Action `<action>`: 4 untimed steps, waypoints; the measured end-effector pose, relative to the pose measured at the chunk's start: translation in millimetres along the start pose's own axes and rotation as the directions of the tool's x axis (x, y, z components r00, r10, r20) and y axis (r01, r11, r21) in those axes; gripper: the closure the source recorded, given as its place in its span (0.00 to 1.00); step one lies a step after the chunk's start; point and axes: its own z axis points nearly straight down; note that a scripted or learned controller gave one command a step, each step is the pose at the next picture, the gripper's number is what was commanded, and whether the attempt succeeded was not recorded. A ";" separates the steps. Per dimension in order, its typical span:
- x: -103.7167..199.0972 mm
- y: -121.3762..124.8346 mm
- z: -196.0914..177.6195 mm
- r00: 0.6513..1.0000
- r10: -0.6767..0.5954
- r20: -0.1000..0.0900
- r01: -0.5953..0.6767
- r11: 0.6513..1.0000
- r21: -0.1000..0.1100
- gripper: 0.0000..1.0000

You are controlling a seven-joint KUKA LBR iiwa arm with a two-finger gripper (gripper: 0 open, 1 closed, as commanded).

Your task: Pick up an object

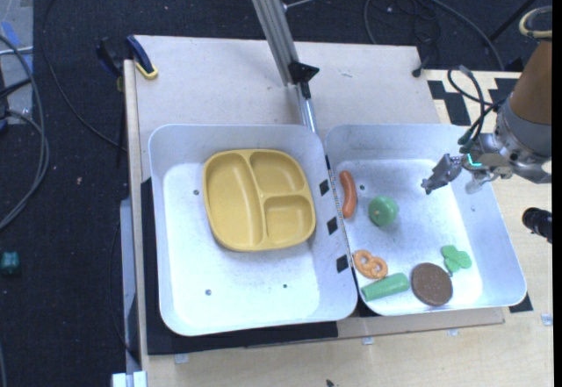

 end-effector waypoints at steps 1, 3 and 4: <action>0.0 0.2 -0.3 1.000 0.000 0.000 0.000 1.000 -0.001 0.00; 0.8 -14.7 123.5 1.000 0.002 -0.002 -0.002 1.000 0.006 0.00; 0.7 -13.8 140.7 1.000 0.002 0.001 -0.002 1.000 -0.003 0.00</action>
